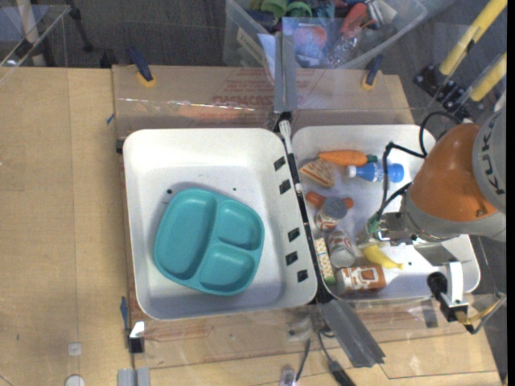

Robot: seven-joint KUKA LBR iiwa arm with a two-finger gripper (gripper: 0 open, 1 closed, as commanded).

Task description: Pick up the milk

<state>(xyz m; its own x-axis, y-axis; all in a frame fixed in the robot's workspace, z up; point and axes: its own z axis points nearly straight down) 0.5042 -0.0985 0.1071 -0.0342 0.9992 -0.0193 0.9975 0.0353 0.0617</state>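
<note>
The right bin [451, 273] holds a heap of toy food. A small printed carton [324, 252], which looks like the milk, lies along the divider wall at the bin's left side, partly under other items. My gripper [378, 230] hangs low over the middle of this bin, right of the carton and apart from it, just above a yellow banana [380, 256]. The grey wrist and orange band [451, 185] cover its top.
Around the carton lie a grey can [344, 254], a brown bottle [364, 278], a brown round piece [334, 206], a bread slice [316, 173], a carrot [344, 158] and a blue-capped bottle [376, 170]. The left bin [145, 159] holds a teal divided plate [211, 240].
</note>
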